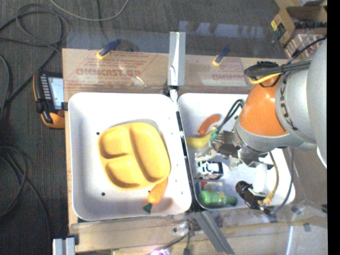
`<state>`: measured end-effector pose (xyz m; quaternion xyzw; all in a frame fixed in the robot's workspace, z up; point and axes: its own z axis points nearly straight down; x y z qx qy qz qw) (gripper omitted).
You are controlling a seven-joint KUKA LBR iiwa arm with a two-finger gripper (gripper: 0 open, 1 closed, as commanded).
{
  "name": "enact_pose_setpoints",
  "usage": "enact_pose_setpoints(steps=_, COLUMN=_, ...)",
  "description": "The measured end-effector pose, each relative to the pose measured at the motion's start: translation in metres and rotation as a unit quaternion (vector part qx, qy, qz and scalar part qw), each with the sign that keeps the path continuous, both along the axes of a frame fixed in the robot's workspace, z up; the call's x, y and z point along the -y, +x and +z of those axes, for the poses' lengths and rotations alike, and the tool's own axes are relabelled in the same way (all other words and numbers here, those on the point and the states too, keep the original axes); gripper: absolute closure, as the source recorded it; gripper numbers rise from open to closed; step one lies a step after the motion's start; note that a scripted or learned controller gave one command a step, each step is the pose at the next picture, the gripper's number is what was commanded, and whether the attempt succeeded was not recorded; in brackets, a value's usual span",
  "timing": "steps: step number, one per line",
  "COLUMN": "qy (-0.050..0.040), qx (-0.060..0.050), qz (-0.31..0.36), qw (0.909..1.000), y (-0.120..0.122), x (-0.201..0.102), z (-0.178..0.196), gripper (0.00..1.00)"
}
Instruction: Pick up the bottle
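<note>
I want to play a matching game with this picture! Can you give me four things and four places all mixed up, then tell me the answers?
Things:
1. yellow tray
2. carrot
3. green bottle
4. banana

Places:
A. near edge of the right bin, at the bottom of the picture
B. middle of the left bin
C. right bin, close to the wall between the bins
D. left bin, at the tray's lower right corner

Pairs: 1-B, 2-D, 3-A, 4-C
</note>
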<state>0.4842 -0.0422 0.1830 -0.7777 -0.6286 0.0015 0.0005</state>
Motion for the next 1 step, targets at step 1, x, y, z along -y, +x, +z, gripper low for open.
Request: enact_pose_setpoints(steps=1, qy=-0.0011, qx=0.000, qz=-0.022, qw=0.9998, y=0.0127, x=-0.0111, z=0.0372, gripper=0.00)
